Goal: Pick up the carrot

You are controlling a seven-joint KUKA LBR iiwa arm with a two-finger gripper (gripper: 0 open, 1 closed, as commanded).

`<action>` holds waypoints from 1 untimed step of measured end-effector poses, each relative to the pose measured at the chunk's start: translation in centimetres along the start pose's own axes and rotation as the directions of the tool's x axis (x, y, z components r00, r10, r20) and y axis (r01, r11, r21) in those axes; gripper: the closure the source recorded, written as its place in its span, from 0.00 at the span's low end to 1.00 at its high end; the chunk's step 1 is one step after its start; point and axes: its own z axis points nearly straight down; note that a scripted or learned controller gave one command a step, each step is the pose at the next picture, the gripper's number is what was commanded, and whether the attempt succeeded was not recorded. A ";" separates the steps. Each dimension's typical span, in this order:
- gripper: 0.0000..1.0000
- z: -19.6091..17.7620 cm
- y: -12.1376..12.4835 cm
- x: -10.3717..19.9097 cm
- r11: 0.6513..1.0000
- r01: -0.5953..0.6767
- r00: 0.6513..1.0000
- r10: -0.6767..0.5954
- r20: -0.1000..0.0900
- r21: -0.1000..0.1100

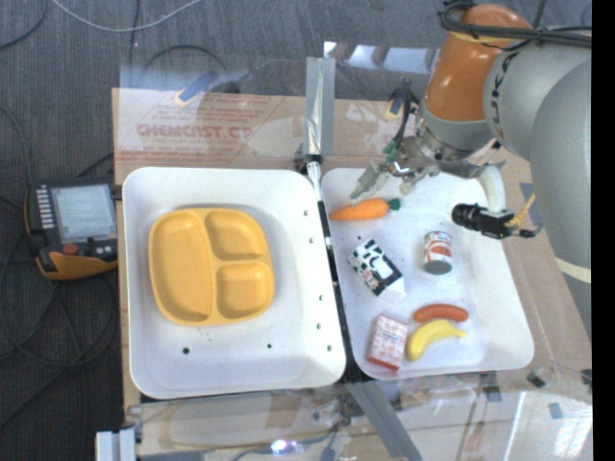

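I am hovering my two-finger gripper (384,176) at the far rim of the right-hand white bin (509,286), its fingers spread just above the orange carrot (360,210), which is lying close against the raised divider between the bins (325,248). That wall is crowding the carrot's left end. A black-and-white patterned carton (375,265) is sitting nearby below it, and a small red-and-white can (438,252) is standing to the right, leaving bare bin floor between them. The left-hand white bin (154,363) is offering open margin around its yellow compartment tray (211,265).
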 end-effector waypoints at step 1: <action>0.00 8.5 0.6 -2.6 0.983 0.184 0.983 -0.184 0.004 -0.004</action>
